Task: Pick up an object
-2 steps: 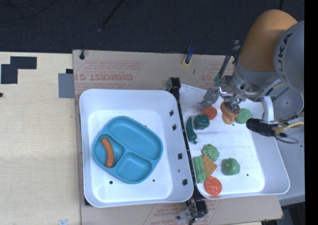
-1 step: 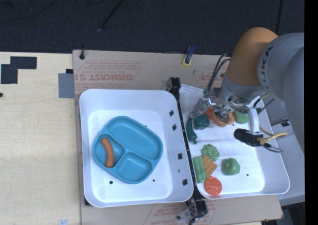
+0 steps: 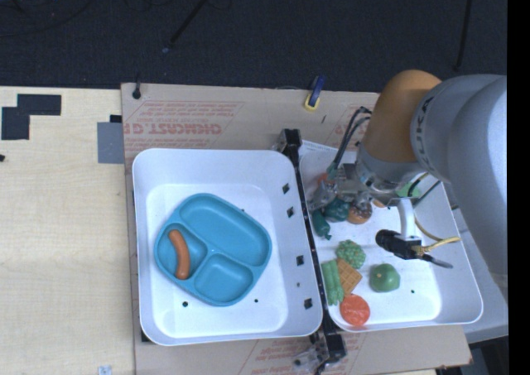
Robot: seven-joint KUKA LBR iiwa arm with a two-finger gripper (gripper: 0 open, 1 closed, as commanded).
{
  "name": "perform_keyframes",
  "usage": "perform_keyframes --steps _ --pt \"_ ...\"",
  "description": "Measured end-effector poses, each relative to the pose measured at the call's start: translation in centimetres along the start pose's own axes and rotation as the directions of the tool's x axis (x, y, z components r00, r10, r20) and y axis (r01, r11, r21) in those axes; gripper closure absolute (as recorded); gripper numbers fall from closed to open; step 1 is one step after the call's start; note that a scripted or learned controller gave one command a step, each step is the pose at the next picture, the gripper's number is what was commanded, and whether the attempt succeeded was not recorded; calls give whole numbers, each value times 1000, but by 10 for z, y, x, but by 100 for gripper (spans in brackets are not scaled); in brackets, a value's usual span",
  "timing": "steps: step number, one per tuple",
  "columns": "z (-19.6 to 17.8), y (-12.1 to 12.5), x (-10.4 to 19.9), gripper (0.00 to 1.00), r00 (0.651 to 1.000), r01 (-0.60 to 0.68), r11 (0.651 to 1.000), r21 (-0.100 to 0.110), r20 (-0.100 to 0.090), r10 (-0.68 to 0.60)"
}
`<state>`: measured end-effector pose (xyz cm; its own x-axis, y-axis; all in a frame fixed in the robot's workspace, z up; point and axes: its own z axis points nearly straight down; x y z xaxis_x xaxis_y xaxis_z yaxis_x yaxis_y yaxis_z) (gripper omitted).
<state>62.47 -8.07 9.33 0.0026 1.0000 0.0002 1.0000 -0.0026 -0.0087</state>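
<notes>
Teal toy (image 3: 335, 212): in the right bin (image 3: 426, 303), far-left part, close to the wall it shares with the left bin (image 3: 166, 175). It lies just under the gripper (image 3: 337, 194); contact cannot be told.

Gripper: low over the far-left part of the right bin, directly above the teal toy. Whether it is open or closed cannot be told, and nothing can be seen held in it.

Arm (image 3: 468, 141): grey, with an orange band (image 3: 402, 117), entering over the right bin's far-right corner.

Brown round piece (image 3: 358, 215): just right of the teal toy, near the gripper.

Broccoli (image 3: 350, 252): middle of the right bin, nearer than the teal toy.

Waffle (image 3: 350, 279): touching the broccoli's near side.

Green pod (image 3: 331, 281): long, lying just left of the waffle, beside the shared wall.

Green fruit (image 3: 383, 277): right of the waffle, apart from it.

Tomato (image 3: 354, 310): red, near the right bin's near edge, below the pod and waffle.

Plate (image 3: 240, 233): blue, three compartments, in the middle of the left bin.

Sausage (image 3: 179, 252): orange, curved, in the plate's left compartment.

Cardboard (image 3: 207, 121): flat sheet under both bins, showing past their far edges, with printing on it.

Clamp (image 3: 314, 93): blue and yellow, on the cardboard's far edge.

Bench (image 3: 58, 241): pale wood, bare to the left of the cardboard.
</notes>
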Motion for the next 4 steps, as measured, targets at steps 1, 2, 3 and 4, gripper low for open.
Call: perform_keyframes --steps 1,2,3,4 --pt "-14 2 -1 100 1000 -4 1000 -6 -1 4" --pt "-62 8 -8 100 1000 -6 1000 -11 0 6" --pt "-123 15 -12 100 1000 1 1000 -13 1 -1" --pt "-135 15 -13 100 1000 2 1000 -9 -1 -2"
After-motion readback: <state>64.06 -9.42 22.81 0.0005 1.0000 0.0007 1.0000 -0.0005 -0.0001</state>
